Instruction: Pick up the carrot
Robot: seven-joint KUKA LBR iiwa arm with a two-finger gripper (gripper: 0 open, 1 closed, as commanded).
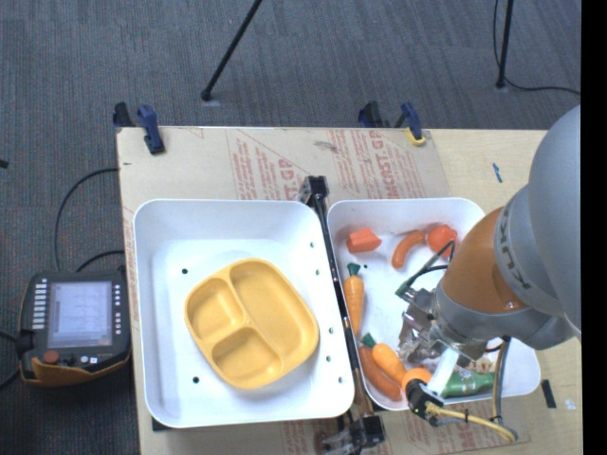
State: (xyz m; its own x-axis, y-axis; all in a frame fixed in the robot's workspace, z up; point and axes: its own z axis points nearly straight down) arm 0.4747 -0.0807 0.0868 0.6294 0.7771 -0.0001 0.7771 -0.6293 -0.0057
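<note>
- Grey carpet surrounds the plywood-topped table, and on it we find two white bins side by side, the arm reaching in from the right.
- We place the pincer low in the right bin, at its near end, below the orange wrist band; cables and the wrist crowd it, and we cannot tell how it is set.
- Just beside the pincer lie two short orange pieces, overlapping near the bin's front left corner; we cannot tell whether it touches them.
- We take the carrot to be the long orange piece with the green top, lying along the right bin's left wall, near the pincer but apart from it.
- Further up the same bin we see a small orange-red block and a curved orange sausage shape.
- A green object sits half hidden under the wrist.
- Across the divide, the left bin holds a yellow divided plate.
- Off the table's left edge rests a control pendant.
- Our judgement: the carrot rests in the bin, so the pick is not done; what is left is the grasp and the lift, and the arm seems low enough for an attempt.
</note>
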